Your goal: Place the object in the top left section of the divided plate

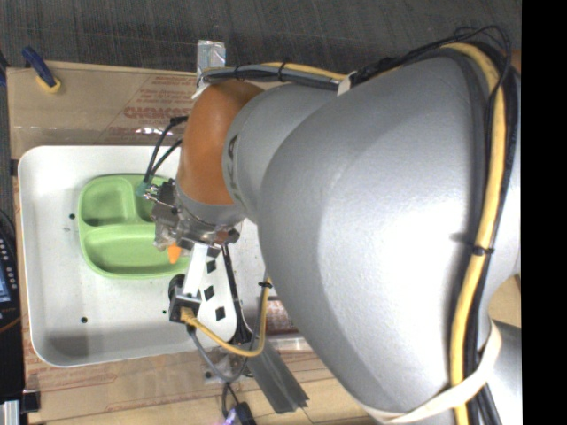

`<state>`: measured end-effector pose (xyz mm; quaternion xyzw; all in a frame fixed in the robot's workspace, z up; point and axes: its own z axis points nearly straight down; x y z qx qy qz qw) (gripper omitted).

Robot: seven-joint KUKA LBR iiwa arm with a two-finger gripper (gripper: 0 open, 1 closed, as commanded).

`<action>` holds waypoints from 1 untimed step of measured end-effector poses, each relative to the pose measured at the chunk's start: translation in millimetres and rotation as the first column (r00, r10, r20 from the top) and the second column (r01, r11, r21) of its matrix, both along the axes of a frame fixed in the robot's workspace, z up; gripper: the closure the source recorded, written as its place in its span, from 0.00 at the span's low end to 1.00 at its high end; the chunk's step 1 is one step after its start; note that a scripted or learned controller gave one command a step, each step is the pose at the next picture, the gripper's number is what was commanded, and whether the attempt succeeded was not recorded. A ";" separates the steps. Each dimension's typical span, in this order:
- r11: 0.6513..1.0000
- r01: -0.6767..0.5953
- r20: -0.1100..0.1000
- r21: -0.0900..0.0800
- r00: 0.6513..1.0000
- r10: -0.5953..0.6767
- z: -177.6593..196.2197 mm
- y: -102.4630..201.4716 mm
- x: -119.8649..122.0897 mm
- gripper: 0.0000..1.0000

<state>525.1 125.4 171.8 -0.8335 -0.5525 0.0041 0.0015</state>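
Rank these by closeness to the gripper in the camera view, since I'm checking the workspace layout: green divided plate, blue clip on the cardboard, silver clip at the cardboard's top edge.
Measured from the gripper:
1. Green divided plate, right beside it, in the white bin.
2. Silver clip, well above, at the cardboard's top edge.
3. Blue clip, far upper left corner.

Smooth, glossy plastic is being shown by the green divided plate; the white bin is looking matt.
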 end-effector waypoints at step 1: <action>0.978 0.210 0.001 -0.001 0.978 -0.210 -24.6 72.0 4.1 1.00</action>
